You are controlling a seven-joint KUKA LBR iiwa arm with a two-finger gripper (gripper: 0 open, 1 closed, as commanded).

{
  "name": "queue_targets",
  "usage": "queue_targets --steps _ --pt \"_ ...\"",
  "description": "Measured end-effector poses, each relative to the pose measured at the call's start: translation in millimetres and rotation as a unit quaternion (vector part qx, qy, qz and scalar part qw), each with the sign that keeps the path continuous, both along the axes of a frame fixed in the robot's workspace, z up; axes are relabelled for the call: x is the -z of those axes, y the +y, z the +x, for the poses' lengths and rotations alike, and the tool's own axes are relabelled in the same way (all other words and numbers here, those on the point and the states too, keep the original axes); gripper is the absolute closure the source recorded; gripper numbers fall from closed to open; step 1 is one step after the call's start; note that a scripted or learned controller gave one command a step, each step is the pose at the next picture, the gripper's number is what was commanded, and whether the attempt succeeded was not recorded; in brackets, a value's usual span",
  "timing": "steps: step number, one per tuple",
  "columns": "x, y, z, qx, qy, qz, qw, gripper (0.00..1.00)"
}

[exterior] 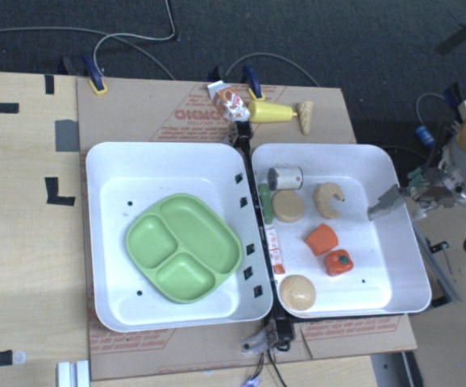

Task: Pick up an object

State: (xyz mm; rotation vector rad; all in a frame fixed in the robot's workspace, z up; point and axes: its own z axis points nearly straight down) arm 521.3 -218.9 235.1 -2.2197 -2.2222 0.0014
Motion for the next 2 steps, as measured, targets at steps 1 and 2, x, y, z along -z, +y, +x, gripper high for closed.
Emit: queue_targets --steps 1,2 --pt "135.7 37.3 -4.8 0.001 -0.006 -0.0007 1.0 0.0" --pt "148.8 87.9 -36.1 0.0 -0.003 -0.0008 1.0 0.0"
